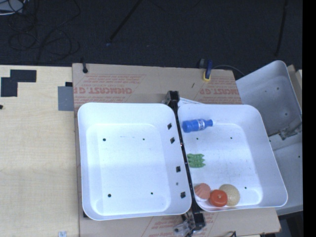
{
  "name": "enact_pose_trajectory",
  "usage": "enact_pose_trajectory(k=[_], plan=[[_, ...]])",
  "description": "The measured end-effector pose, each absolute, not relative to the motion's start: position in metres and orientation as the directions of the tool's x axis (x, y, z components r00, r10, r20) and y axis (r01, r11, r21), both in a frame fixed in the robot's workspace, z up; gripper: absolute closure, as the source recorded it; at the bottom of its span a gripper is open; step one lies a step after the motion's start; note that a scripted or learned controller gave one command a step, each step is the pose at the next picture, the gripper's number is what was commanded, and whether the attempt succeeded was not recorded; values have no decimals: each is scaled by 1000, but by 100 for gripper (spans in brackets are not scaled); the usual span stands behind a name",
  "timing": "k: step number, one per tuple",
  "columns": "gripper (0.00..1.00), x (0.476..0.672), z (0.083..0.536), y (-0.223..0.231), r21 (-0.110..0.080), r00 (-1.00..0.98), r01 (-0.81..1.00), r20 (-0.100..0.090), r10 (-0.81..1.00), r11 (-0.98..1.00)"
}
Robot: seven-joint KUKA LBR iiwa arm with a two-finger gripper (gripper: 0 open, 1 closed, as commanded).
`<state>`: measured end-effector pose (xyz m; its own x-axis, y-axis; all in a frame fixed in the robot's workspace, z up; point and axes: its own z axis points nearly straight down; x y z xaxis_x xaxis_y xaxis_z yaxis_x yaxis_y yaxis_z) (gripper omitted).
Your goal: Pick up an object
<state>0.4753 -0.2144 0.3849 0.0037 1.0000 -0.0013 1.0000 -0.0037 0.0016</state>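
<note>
In the right bin (256, 147) a blue bottle (196, 125) lies on its side near the far left corner. A small green object (196, 160) rests by the bin's left wall. At the near left corner sit a pink round piece (202, 190), a red round piece (218, 198) and a pale yellow round piece (230, 194), touching one another.
The left bin (123, 157) stands beside the right one, joined by a black divider strip with clips (178, 152). Both rest on a cardboard sheet (128, 85) over a wooden bench. A grey metal plate (276, 98) rises at the right.
</note>
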Motion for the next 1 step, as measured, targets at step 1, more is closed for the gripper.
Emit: enact_pose_trajectory(k=[1], plan=[[0,492,302,-212,-9,0,1000,3,1000,0]])
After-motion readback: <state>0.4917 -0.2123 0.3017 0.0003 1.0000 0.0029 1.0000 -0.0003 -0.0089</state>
